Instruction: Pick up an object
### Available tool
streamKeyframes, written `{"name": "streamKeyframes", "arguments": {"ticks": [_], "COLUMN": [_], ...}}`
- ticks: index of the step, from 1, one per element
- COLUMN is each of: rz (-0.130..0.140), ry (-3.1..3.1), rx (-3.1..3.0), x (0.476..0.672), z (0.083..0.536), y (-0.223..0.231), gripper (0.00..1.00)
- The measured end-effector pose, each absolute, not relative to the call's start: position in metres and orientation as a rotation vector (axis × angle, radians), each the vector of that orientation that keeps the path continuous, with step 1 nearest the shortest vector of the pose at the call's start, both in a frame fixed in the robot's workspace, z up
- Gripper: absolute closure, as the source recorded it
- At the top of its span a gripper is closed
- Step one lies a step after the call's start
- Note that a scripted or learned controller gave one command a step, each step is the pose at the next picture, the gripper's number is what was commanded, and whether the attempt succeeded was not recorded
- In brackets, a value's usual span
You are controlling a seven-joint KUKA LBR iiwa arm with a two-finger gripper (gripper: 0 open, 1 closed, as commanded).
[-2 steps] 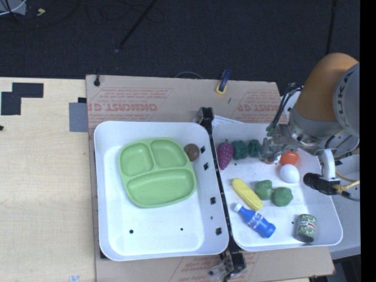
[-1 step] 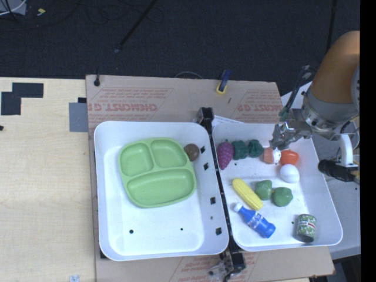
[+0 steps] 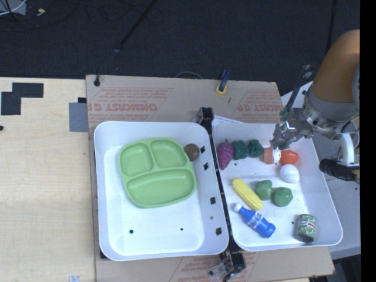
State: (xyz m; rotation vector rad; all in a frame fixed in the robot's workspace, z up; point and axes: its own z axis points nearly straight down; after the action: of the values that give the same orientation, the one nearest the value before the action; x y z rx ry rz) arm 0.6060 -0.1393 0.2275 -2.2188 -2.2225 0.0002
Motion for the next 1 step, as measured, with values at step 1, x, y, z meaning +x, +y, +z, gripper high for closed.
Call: {"name": "streamKeyframes", "arguments": {"ticks": [1], "rz": [0.001], "ry": [-2.222], "rx": [-2.214], "x": [0.6038], "z": [0.2163], "y": [-0.0844], "gripper": [1.0]}}
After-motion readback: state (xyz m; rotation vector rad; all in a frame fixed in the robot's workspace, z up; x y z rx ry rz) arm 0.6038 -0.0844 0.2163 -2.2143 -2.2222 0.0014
